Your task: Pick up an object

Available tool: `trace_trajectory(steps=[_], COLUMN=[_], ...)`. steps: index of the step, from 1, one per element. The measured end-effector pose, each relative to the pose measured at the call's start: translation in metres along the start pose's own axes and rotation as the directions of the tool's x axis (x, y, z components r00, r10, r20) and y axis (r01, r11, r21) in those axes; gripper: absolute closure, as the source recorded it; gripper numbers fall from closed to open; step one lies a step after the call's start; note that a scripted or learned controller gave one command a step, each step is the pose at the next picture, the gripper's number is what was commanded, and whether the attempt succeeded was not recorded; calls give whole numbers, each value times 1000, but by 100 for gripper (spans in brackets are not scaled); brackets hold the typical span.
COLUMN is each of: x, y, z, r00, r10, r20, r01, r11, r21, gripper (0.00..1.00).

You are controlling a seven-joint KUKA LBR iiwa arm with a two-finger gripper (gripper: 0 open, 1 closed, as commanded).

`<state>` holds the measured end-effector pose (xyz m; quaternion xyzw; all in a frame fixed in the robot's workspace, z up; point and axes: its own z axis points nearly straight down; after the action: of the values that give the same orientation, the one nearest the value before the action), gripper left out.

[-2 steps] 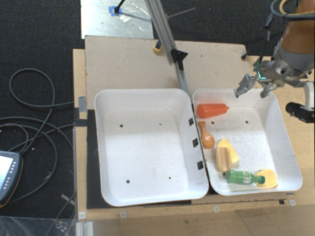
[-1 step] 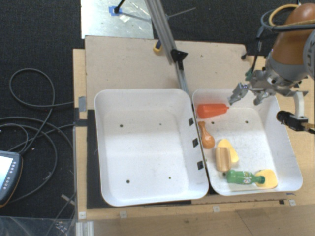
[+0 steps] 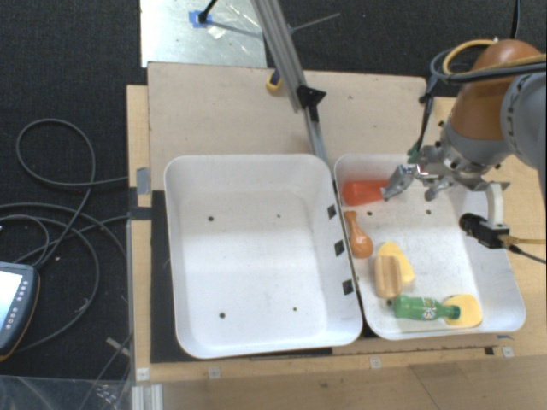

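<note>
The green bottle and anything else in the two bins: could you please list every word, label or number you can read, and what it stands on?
None can be read.
Green bottle: a pale label patch, too small and blurred to read.
Tablet-like screen left of the bench: lit, content too small to read.

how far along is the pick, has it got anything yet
Nothing looks picked yet. The gripper is above the far end of the right bin, close beside the orange-red block, with nothing visible between its fingers. The wooden spoon, hot dog toy, green bottle and yellow piece lie in that bin. In hand: the approach to the block, it seems. Left: closing on an object and lifting it.
</note>
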<state>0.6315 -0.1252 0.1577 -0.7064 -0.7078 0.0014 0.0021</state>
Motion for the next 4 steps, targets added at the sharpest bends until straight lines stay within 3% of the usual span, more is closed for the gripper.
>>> trace_trajectory(steps=[1,2,4], x=[4,3,-3], y=[-1,1,7], z=[62,47,-82], r00=[1000,1000,1000], r10=[0,1,-2], r20=[0,1,3], r01=[0,-1,2], r11=[1000,1000,1000], r21=[-1,-9,-15], gripper=[0,100,100])
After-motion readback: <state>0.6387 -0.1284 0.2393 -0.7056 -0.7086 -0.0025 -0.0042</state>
